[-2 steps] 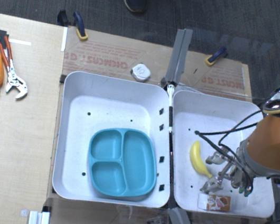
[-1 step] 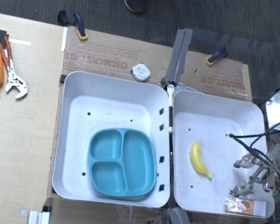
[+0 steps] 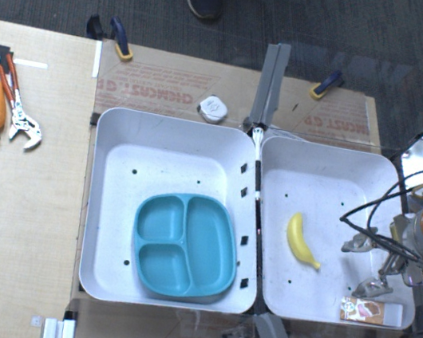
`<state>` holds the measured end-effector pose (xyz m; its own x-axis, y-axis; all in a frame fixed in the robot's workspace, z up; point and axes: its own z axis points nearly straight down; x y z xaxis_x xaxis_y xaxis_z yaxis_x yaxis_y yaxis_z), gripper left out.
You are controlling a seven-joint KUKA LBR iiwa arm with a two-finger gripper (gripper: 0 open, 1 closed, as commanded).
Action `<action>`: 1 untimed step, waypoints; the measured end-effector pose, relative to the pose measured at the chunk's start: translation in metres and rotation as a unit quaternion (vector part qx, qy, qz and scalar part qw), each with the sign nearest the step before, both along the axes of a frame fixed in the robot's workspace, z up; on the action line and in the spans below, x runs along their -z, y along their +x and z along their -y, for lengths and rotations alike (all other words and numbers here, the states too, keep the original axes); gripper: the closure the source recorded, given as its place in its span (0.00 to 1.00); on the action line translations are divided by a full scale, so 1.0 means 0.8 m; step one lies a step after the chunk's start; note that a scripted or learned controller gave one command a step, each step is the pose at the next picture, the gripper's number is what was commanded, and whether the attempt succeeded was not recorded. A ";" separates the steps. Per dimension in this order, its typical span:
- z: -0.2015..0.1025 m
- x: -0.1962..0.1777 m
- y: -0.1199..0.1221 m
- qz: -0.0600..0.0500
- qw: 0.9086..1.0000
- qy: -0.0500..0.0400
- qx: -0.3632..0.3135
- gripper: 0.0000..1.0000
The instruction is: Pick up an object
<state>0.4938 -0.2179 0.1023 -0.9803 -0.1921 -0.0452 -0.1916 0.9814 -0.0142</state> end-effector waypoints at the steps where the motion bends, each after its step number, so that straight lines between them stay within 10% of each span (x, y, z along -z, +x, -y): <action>1: -0.078 0.002 0.004 -0.004 1.000 0.002 0.014 0.00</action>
<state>0.4969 -0.1558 0.1006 -0.9856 -0.1650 -0.0383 -0.1647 0.9863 -0.0092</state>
